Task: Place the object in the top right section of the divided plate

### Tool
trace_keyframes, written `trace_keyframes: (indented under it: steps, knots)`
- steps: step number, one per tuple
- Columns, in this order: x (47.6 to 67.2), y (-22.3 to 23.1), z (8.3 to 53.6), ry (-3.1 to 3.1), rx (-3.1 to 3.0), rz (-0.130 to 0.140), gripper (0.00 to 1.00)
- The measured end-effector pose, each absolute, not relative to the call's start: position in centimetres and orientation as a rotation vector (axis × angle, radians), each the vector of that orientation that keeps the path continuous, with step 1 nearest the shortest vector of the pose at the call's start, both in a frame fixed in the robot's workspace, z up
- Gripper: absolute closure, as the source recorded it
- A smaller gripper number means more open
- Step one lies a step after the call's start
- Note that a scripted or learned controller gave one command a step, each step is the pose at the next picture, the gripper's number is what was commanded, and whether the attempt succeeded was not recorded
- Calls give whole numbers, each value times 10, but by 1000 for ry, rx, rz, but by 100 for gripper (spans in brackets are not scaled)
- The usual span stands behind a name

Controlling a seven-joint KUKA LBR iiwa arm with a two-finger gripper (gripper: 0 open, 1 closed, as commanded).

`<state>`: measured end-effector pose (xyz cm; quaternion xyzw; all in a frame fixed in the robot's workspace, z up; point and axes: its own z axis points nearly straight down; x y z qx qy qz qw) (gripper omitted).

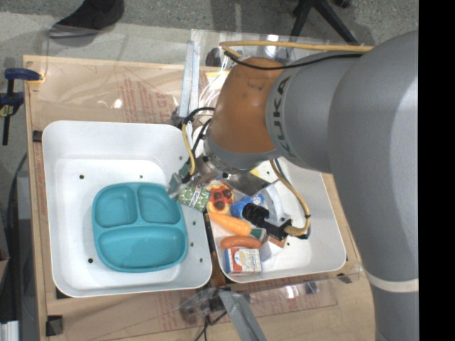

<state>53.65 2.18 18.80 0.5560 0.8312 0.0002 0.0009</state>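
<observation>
My arm (341, 105) reaches in from the right and bends down over the seam between the two white bins on the tabletop (106, 91). My hand (181, 185) sits low at the left bin's (53, 212) right rim. From this angle I cannot tell whether it is spread or pressed together. A small green patterned packet (193, 197) lies right against my hand, over the place where the two rims meet, and I cannot tell whether I am pinching it. The teal divided plate (138, 244) lies flat in the left bin, and its top right section (158, 206) is just beside the packet. In the right bin (327, 240), close under my wrist, are a red and black piece (220, 197), a blue thing (252, 209), an orange carrot (231, 224), a reddish sausage (240, 242) and a small printed carton (245, 261) near the front wall.
</observation>
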Motion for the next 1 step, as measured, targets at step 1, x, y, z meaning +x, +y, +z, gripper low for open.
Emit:
trace_keyframes:
  steps: [1]
  knots:
    - [536,21,188,2608,1748,1,0]
